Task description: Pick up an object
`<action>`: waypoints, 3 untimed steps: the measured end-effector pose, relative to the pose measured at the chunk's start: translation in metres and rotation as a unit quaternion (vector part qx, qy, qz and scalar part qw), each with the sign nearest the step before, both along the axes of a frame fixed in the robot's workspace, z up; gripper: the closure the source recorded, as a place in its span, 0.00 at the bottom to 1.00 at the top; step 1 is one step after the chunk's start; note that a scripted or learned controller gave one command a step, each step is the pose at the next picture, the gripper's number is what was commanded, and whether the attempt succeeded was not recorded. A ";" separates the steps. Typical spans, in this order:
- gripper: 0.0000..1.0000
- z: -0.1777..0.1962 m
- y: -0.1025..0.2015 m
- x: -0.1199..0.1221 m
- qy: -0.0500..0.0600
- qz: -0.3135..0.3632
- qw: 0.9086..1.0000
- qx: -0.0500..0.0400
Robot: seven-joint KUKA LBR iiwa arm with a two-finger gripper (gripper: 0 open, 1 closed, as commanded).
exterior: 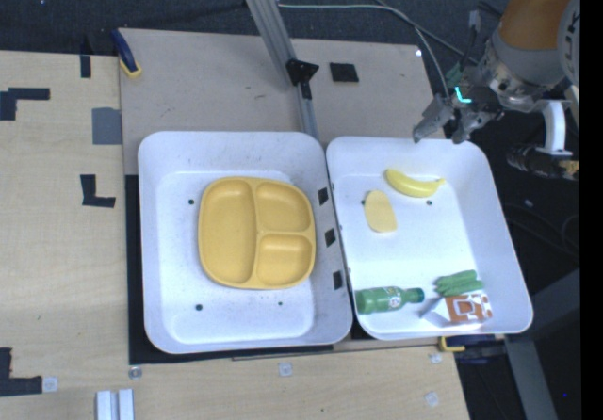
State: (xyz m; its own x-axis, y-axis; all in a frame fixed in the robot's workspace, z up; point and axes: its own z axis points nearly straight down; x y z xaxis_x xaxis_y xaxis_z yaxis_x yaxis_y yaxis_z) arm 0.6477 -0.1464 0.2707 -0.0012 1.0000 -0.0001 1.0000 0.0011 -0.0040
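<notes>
My gripper [441, 129] hangs over the back rim of the right bin [499, 220], with two dark fingers spread apart and nothing between them. A yellow banana [413, 184] lies just in front of it inside that bin. A pale yellow oval piece [381, 212] sits to the banana's left. Near the bin's front lie a green bottle [386, 298], a green item [457, 282] and an orange-and-white carton [466, 308].
The left bin [165, 220] holds a yellow divided plate [256, 232]. A grey metal post [273, 23] rises behind the bins. Cables run across the dark floor at the back. A blue-and-yellow clamp [125, 53] sits at the bench's back left.
</notes>
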 end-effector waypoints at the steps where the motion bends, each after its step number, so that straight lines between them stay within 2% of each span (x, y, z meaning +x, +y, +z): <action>1: 0.00 0.001 0.000 0.001 -0.002 0.000 1.000 0.000; 2: 0.00 -0.044 -0.003 -0.005 0.001 0.000 1.000 -0.001; 3: 0.00 -0.108 0.002 -0.009 0.002 0.000 1.000 0.000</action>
State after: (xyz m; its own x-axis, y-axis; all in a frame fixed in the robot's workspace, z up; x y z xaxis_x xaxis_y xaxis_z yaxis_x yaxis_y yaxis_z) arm 0.6388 -0.1446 0.1630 -0.0019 1.0000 0.0000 1.0000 0.0019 -0.0074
